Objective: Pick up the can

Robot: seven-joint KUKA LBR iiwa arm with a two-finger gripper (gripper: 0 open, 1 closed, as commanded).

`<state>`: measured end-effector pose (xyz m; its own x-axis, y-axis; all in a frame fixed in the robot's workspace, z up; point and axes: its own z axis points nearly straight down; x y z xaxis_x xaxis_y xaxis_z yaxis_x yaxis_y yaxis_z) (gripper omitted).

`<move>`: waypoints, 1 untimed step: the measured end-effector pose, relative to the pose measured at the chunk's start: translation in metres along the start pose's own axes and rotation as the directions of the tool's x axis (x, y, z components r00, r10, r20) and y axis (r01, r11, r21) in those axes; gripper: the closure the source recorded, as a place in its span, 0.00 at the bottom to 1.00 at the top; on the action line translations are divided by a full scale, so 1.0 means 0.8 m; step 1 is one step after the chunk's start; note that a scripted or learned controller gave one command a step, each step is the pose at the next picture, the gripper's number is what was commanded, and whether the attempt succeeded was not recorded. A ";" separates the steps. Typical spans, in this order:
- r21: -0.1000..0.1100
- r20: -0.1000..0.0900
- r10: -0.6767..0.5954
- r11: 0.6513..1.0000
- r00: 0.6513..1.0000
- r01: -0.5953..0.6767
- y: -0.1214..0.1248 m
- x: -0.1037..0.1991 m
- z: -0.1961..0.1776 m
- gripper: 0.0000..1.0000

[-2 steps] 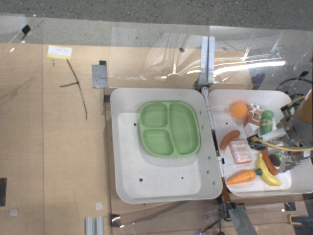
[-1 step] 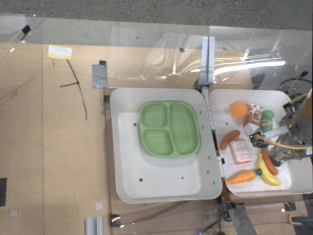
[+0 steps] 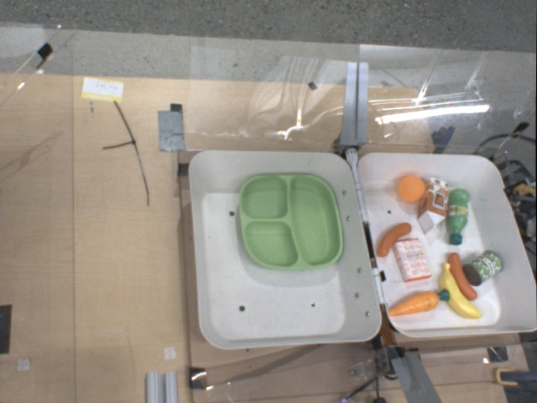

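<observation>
The small dark-green can with a pale end lies tipped at the right bin's right side, touching the yellow banana; it looks light, stiff and slick, best pinched across its round wall.

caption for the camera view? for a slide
Green divided plate in the left bin; can among toy food near the right bin's right edge, untouched.

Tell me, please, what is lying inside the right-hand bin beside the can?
The right bin holds the can, an orange, a green bottle, two sausages, a small carton, a pink box, a banana and a carrot. Nothing beneath them is visible.
</observation>
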<state>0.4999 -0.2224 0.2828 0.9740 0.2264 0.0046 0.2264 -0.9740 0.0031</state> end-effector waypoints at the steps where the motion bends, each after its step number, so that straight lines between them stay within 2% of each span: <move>1: 0.000 0.001 0.000 1.000 1.000 0.000 0.000 0.000 0.001 0.00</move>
<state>0.5000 -0.2220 0.2824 0.9739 0.2267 0.0038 0.2267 -0.9740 0.0027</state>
